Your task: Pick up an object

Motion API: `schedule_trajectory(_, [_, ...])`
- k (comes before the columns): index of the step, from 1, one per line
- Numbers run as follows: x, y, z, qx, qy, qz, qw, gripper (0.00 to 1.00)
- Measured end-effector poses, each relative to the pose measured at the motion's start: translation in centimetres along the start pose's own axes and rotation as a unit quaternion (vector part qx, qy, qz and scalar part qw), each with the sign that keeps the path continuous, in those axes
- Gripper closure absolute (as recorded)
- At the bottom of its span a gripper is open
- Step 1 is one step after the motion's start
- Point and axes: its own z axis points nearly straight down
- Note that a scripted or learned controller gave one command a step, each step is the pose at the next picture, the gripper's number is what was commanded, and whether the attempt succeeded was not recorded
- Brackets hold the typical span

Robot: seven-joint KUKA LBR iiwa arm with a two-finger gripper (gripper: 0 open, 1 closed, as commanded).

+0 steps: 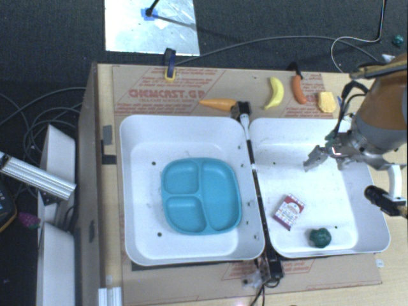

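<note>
The gripper (pixel 317 157) hangs over the right bin (pixel 370 234) near its far right side, fingers spread and grasping nothing. A red-and-white packet (pixel 289 211) and a dark green lump (pixel 320 237) lie apart toward that bin's near edge, unobstructed. A blue divided tray (pixel 201 195) sits in the left bin (pixel 137 145); a toy banana (pixel 275 92) and carrot (pixel 217 104) lie on the bench beyond the bins.

A tan cardboard-covered bench top (pixel 191 88) printed with faded red lettering stands on dark grey carpeted floor (pixel 44 37). A shiny square silver metal sheet (pixel 137 21) lies on the floor beyond the bench's far edge, reflecting bright light. Thin black and white cables (pixel 357 43) trail across the carpet. At the left stands a white boxy piece of equipment (pixel 54 171) beside a ridged silver metal bar (pixel 38 176).
</note>
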Motion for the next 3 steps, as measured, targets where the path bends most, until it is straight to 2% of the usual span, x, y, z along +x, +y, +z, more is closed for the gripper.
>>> schedule_trajectory(1, [-0.6,-4.4,-4.8,0.001,0.001,0.001,1.0,0.0])
schedule_trajectory(2, [-6.3,-3.4,-1.4,0.002,0.0,0.001,1.0,0.0])
schedule_trajectory(3, [-6.3,-2.3,-11.5,0.0,0.0,0.0,1.0,0.0])
